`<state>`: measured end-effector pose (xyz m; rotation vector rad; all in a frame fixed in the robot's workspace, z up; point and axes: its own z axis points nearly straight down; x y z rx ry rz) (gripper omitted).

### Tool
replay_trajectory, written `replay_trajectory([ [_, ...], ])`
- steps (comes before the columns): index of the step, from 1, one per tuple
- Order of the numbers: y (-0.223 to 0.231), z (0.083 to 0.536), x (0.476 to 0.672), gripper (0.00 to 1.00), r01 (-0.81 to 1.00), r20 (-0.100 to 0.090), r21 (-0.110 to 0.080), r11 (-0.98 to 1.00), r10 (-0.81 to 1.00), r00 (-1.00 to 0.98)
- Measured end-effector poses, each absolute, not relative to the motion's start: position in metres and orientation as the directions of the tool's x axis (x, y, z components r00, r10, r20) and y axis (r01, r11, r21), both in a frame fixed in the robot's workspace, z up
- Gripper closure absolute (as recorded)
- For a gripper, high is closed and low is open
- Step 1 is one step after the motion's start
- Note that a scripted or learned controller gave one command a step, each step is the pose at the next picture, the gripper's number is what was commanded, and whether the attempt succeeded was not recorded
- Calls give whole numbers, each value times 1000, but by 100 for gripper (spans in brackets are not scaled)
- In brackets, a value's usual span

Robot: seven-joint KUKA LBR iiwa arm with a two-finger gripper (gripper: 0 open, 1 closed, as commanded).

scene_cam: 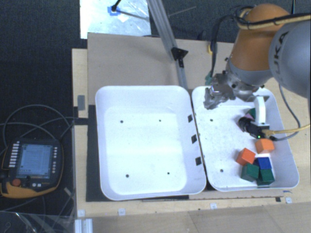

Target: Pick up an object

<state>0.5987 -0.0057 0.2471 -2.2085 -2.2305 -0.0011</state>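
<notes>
Blocks (256,164), orange, green and blue, cluster in the right bin (218,178); gripper (212,98) closure unclear.

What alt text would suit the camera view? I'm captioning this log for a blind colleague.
A grey and orange robot arm reaches in from the right, its gripper hanging over the far left corner of the right bin. Orange, blue and green blocks cluster in that bin's near right corner. To the left sits the left bin.
</notes>
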Motion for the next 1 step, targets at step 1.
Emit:
replay_trajectory([
  [1, 49, 234, 584, 100, 1000, 3, -1, 10, 1000, -10],
])
